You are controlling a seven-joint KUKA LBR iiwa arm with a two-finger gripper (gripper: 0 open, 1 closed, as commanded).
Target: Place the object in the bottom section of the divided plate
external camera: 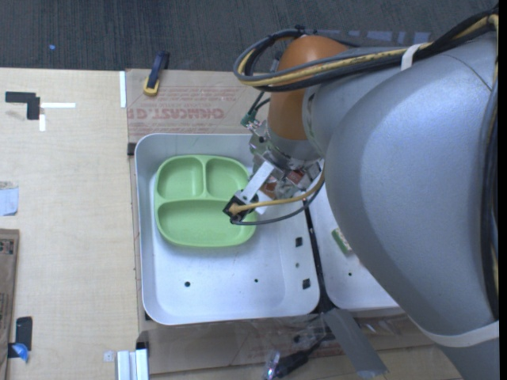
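Observation:
The green divided plate lies in the upper left of the left white bin. It has two small sections at the top and one long section at the bottom, and all three look bare. My gripper hangs over the plate's right rim, level with the divider, largely hidden under the wrist. Something small and reddish-brown shows at the gripper. I cannot tell whether it is a held object or part of the hand.
The right bin lies mostly under the arm, with a small green item showing near its left wall. A yellow-and-black tool rests on the cardboard behind the bins. The wooden bench spreads out to the left.

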